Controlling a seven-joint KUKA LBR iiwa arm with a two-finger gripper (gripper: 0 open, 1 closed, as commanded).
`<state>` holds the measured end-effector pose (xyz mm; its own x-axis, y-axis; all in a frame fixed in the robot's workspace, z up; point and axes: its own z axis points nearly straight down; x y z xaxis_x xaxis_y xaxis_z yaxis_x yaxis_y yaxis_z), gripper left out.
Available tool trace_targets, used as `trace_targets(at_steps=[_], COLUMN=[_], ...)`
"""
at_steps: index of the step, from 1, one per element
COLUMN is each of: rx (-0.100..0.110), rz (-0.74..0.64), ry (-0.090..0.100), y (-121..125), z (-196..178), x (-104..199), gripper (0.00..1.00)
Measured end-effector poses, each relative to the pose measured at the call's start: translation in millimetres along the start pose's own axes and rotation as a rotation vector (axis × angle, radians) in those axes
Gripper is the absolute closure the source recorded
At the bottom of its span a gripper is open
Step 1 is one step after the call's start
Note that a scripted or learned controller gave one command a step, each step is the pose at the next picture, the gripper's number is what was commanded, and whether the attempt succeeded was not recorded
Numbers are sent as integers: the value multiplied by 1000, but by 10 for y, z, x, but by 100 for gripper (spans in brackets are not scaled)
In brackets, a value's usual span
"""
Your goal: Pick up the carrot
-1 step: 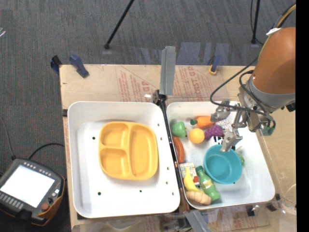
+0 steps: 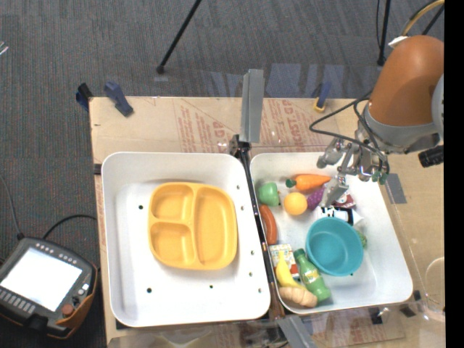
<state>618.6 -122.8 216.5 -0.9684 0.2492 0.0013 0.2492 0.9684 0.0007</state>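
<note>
Gripper (image 2: pixel 339 187) over right bin (image 2: pixel 395 249), nothing held.
Carrot (image 2: pixel 312 181) lies at the bin's far edge, just left of the fingertips, beside the orange (image 2: pixel 295 204). Can't tell if it's spread or closed.

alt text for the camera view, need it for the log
A grey and orange robot arm reaches in from the right, its gripper above the right white bin, just right of a toy carrot lying there untouched. That bin also holds an orange ball, a teal bowl and other toy food; the left white bin holds a yellow divided plate.
</note>
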Motion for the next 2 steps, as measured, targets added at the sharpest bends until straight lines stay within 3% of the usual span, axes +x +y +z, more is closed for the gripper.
trace_targets(at_steps=[1,2], rx=[0,1], rz=[-84,78], ry=[14,-11], y=[113,123], z=[1230,1248], x=[169,520], gripper=[0,0])
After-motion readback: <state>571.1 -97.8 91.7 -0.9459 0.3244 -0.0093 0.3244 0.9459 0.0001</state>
